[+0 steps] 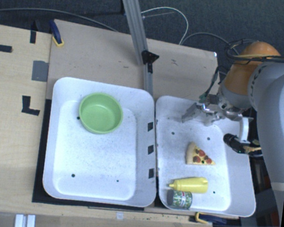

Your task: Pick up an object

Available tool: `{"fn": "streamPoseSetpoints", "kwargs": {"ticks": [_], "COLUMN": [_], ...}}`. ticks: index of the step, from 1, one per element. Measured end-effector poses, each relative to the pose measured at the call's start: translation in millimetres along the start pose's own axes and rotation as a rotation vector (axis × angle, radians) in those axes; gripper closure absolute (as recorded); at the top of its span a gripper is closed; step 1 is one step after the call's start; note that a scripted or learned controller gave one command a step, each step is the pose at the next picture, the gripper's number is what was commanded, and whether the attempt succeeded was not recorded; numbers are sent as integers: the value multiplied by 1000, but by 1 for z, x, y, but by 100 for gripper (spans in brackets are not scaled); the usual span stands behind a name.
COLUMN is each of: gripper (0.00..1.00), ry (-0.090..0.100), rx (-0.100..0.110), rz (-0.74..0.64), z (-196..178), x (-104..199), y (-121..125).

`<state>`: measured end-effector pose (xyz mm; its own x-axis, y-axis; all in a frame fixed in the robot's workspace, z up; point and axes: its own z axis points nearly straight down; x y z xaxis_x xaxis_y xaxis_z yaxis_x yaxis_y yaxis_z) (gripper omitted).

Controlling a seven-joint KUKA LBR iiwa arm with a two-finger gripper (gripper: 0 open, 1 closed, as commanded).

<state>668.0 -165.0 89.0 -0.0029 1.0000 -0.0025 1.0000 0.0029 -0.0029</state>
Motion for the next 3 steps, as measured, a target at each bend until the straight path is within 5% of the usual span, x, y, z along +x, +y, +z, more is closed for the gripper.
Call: {"fn": "streamPoseSetpoints", "kwargs": {"ticks": [1, 3], "gripper": [100, 100], "ry": [0, 2], "rx": [0, -6], "rz": [-1, 1], "z": [-10, -99], "x": [1, 2], "y": [0, 0]}}
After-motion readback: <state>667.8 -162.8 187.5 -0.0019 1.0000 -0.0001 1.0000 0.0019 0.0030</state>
